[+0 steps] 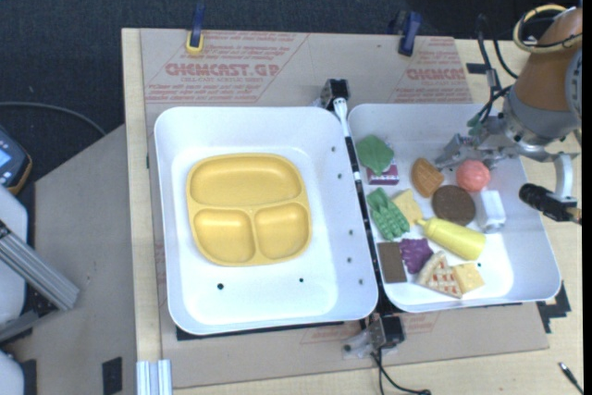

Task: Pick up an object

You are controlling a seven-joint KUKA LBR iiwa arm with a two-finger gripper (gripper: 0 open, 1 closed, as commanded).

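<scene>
The bench [277, 69], topped with printed cardboard, carried two white bins side by side. The left bin [176, 227] held a yellow tray [247, 208] with three wells, lying at its centre. The right bin [535, 240] held a heap of toy food. The arm [546, 79] reached in over that bin's 1 o'clock corner, and the gripper [479, 148] hung at about 12 o'clock of the heap. Whether the claw was spread or pressed together could not be told at this slant, and nothing could be seen held in it. Of the toys, a yellow squash [453, 236] lay slanted near the bin's centre. A brown disc [453, 205] touched it at its 12 o'clock. A green leaf [376, 153] sat at the bin's 10 o'clock, by the wall shared with the left bin, and a second green piece [387, 213] lay at 9 o'clock. A waffle slice [439, 275] sat at 6 o'clock, with a brown bar [392, 262] and purple grapes [416, 253] at its 9 to 10 o'clock. An orange bun [426, 177] lay at the disc's 10 o'clock. The pink ball [473, 175], the object nearest the gripper, sat just at the gripper's 6 o'clock, touching the disc's upper edge. A white block [491, 208] lay at the disc's 3 o'clock. Two blue clamps [196, 32] gripped the bench's far edge.
</scene>
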